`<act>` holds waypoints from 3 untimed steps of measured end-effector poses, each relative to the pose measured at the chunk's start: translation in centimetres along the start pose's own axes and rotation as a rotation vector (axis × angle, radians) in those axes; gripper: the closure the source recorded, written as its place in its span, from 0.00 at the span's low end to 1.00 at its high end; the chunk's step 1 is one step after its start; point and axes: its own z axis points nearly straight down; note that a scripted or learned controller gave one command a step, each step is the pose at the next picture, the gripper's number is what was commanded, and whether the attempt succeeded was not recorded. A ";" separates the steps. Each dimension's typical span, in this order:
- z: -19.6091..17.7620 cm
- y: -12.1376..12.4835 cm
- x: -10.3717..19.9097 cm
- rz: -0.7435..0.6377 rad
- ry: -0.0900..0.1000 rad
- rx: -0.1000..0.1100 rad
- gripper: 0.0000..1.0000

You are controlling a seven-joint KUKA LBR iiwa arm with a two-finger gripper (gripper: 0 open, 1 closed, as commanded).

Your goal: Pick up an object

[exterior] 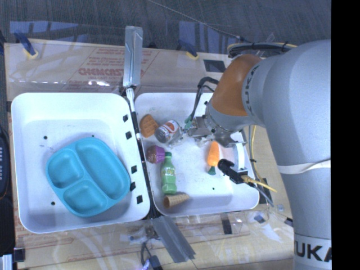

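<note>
Camera view, looking down on both bins: the arm (281,94) reaches in from the right over the right bin (185,101), and its gripper (188,129) sits low near that bin's middle, just beside a small metal can (167,131). Whether it grips anything, I cannot tell from this angle. Near the bin's left wall lies a brown round piece (148,125), and below it a purple toy (156,154). A green bottle (169,174) lies lengthwise in the middle, with an ice-cream cone (176,199) by the near edge. An orange carrot (213,156) lies toward the right wall, partly under the wrist. Over in the left bin (28,122), a blue divided tray (87,176) rests at a slant toward the near right corner.
</note>
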 end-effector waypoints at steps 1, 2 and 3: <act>-0.7 -6.8 4.5 0.001 0.000 -0.003 0.00; 0.4 0.7 5.2 0.002 0.000 -0.005 0.00; -0.5 0.7 5.3 -0.002 0.002 -0.001 1.00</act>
